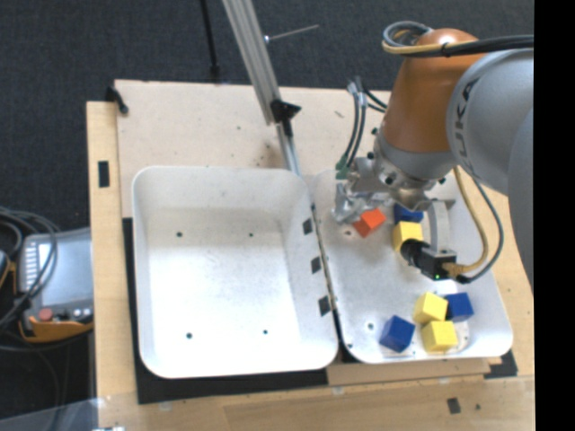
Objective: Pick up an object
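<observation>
Although the left bin (225, 268) lay bare of blocks, it sat flush against the right bin (377, 294), likely so blocks could pass between them. In the right bin the gripper (352, 206) hung low near the far rim, just beside an orange block (367, 224), which looked the likeliest target; whether its fingers were apart or together could not be told. A yellow block (406, 233) lay just right of it, with more yellow and blue blocks clustered near the front rim. Both bins rested on a pale wooden bench (180, 124) over dark carpet (81, 34).
</observation>
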